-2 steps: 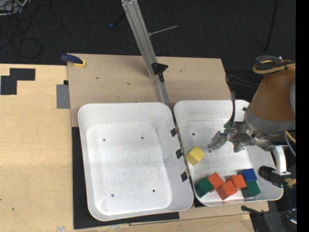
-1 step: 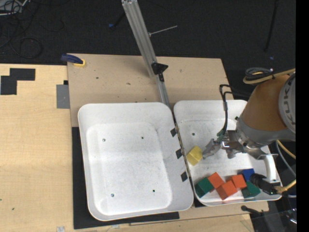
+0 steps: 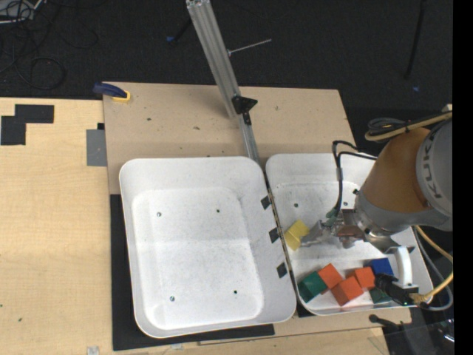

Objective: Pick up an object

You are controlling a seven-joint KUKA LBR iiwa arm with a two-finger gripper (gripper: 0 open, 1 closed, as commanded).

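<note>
Pale wooden bench (image 3: 185,120) carries two white bins, and everything is placed here against the right bin (image 3: 310,176). Along its near rim lie a green block (image 3: 312,285), two orange blocks (image 3: 330,275) (image 3: 347,291) and a blue block (image 3: 381,266). Toward its middle, by the left wall, sits a yellow block (image 3: 295,235), with the gripper (image 3: 323,230) just beside it on the right; whether its jaws are parted or closed cannot be told. Left of it lies the left bin (image 3: 140,183); behind rises a slanted aluminium rail (image 3: 214,50).

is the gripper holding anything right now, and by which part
Cannot be told: the gripper sits right beside the yellow block in the right bin, but no grasp is visible.
</note>
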